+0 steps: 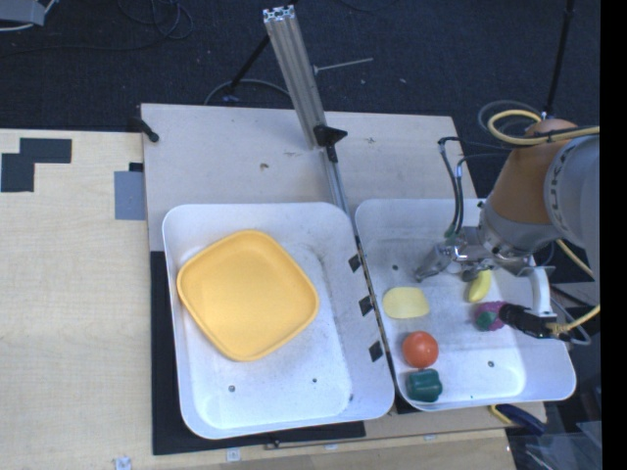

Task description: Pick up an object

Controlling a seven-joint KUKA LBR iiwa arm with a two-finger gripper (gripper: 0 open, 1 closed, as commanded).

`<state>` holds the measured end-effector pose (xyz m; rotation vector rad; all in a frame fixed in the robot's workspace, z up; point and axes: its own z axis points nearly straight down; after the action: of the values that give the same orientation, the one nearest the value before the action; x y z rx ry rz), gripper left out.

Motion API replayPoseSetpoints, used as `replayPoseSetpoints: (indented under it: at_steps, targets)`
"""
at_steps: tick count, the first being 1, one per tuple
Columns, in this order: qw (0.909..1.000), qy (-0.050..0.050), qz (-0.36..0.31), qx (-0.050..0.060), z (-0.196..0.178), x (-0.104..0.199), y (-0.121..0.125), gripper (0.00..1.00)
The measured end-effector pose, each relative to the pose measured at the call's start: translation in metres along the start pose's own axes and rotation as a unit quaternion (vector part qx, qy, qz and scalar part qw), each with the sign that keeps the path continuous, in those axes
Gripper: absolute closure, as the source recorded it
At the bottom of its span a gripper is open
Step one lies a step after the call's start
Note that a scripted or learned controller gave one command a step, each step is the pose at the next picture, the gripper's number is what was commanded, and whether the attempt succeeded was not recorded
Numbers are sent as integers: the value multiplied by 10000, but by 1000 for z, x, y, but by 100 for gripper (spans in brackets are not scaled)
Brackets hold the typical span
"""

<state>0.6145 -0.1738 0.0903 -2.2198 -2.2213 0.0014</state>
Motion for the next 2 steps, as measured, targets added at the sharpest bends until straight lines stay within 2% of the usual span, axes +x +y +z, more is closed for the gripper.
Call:
replayPoseSetpoints:
  at_steps: [1, 2]
  targets:
    - [10000, -1, 2, -10, -12, 0, 1, 100]
    - [10000, -4, 7, -20, -55, -2, 6, 100]
